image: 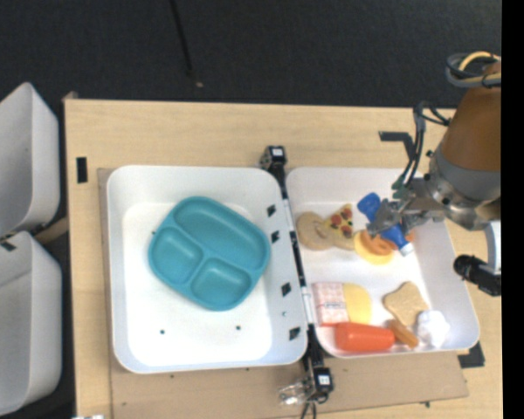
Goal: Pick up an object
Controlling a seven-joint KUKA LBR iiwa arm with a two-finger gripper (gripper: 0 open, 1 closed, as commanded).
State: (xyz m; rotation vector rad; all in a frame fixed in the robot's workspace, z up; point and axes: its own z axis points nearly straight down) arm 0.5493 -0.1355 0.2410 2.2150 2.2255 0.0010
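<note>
Two bins: left bin (131, 339) holds a teal plate (210, 251), right bin (450, 321) food toys; hand (393, 225) state unclear

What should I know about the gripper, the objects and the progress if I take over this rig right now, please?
Gripper: low in the right bin, over the blue piece and yellow piece; whether it is open or shut cannot be told.
Also in the right bin: pizza slice, pink pack, orange carrot, toast.
Left bin: teal divided plate.
Done: nothing visibly lifted.
Left: grasp one object and raise it.
</note>
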